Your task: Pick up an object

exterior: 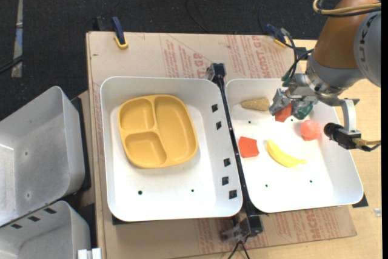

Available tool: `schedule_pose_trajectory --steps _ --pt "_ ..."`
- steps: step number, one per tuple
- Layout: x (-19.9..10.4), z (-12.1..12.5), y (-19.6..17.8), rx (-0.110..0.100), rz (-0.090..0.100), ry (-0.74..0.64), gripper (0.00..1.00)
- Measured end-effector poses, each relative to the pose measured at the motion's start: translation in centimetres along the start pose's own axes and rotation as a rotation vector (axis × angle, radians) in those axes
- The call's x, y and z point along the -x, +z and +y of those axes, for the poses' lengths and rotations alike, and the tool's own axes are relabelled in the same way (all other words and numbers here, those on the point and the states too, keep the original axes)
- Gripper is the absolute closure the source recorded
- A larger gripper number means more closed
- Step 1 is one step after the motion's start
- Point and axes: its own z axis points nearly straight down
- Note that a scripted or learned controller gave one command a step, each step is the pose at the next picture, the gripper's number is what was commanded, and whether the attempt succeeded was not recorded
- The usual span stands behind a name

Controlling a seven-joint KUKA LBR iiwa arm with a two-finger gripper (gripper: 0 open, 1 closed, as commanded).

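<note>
On the surface, the left bin (115, 191) holds a yellow divided tray (157, 130). In the right bin (339, 191), an orange-red block (248, 147) lies beside a banana (284, 154) whose long axis runs from upper left to lower right. The hand (291, 107) hangs above and just right of it, nearer a tan wedge (255, 104) and pink ball (310, 130). I cannot tell its state.

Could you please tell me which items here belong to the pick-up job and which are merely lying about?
Part of the job:
gripper
right bin
banana
orange-red block
pink ball
tan wedge

Just lying about:
left bin
yellow divided plate
blue clamps
</note>
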Motion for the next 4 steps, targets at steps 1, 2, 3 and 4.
schedule_pose_trajectory --steps 1,2,3,4 --pt "0.0 0.2 -5.0 0.001 0.000 -0.001 1.00" --pt "-5.6 0.3 -4.5 -0.007 0.003 -0.006 1.00" --pt "-10.6 -0.9 -2.8 -0.009 0.003 -0.006 1.00" --pt "-16.3 -3.2 -2.9 -0.009 0.002 -0.006 1.00"
